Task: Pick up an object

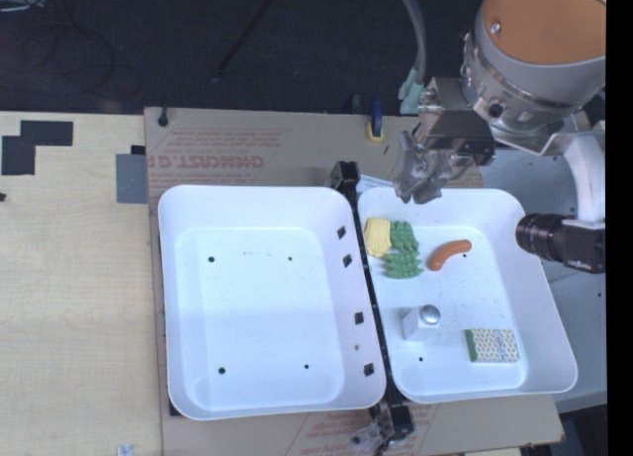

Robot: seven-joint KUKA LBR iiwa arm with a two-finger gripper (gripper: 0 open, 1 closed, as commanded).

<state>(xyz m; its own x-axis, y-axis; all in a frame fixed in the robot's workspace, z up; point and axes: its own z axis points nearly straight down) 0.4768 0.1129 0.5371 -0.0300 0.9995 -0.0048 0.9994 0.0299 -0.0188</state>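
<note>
Nearest the camera, the front rims of the two white bins sit on a cardboard sheet (247,147) with reversed red print, joined down the middle by a black clip strip (361,286). The left bin (178,345) is smooth glossy plastic, shallow, with rounded corners and a few small dark dots on its floor.

In the right bin (554,345), closest to the front rim, lies a flat rectangular sponge-like pad (492,345), green with a pale speckled face. Just left of it and a little farther back stands a small grey block with a shiny rounded metal cap (423,319).

Farther back: an orange sausage-shaped piece (448,253), smooth and slightly curved, lying alone mid-bin. Left of it, near the divider, a knobbly green piece (402,249) lies touching a yellow ridged piece shaped like corn (377,236).

At the far rim of the right bin hangs the gripper (423,187), metallic, above the yellow and green pair and apart from them. Fingers point down; nothing sits between them, and I cannot tell how far apart they are. Behind it rises the grey wrist with its orange band (544,9).
</note>
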